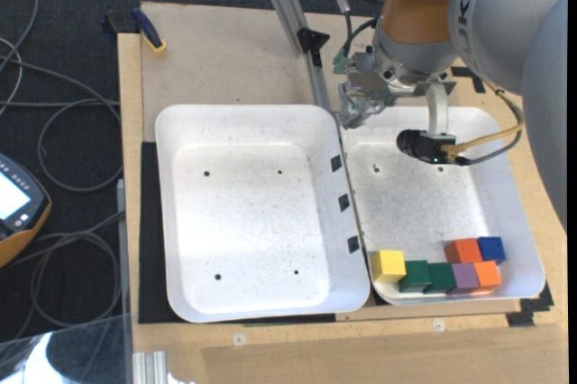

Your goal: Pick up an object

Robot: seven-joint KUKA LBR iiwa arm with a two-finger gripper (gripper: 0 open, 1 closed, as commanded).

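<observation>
Coloured blocks [439, 266] cluster at the lower right of the right bin [518, 220], likely light, rigid; grip flat opposite faces. Hand [359, 109] hovers upper centre; its grip state I cannot tell.

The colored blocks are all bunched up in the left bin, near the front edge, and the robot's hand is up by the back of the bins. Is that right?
Not quite. The colored blocks are bunched in the right bin, not the left one. The camera view shows them near its front edge, while the hand is up by the back of the bins, just as you said.
</observation>
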